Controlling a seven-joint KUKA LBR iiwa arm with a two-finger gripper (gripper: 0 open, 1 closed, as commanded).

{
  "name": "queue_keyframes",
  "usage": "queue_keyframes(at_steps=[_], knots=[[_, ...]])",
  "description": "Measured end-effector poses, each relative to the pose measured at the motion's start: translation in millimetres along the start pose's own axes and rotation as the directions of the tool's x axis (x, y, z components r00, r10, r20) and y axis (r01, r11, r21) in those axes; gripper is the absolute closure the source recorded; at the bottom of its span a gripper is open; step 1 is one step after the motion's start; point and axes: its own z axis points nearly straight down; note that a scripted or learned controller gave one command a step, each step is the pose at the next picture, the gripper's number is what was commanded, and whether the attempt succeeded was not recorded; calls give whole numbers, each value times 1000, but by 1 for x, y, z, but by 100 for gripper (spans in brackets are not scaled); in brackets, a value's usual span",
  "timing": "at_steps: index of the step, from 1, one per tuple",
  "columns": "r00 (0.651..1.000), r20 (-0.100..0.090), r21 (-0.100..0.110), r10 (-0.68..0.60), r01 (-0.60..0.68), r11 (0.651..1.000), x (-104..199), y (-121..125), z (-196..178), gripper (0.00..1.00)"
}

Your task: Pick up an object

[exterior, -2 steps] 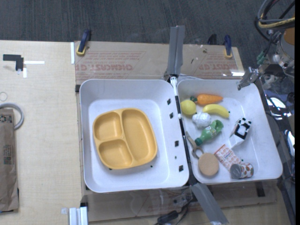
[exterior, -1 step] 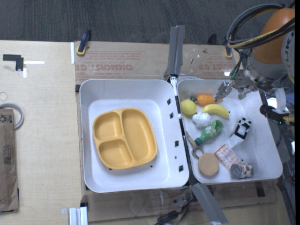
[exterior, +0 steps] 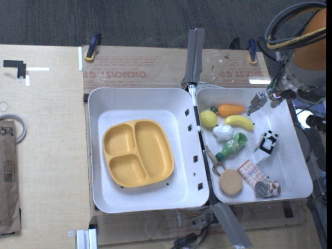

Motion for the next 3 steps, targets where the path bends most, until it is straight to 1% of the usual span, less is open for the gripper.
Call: queue_keyframes(at_steps=[1,2,3], knots=[[997,1,-2,-71,71,997,15,42,98,0],[998,3,-3,-71,71,998,14,42,88,100],[1000,0,-1,-22,22,1000,12,41,98,100]])
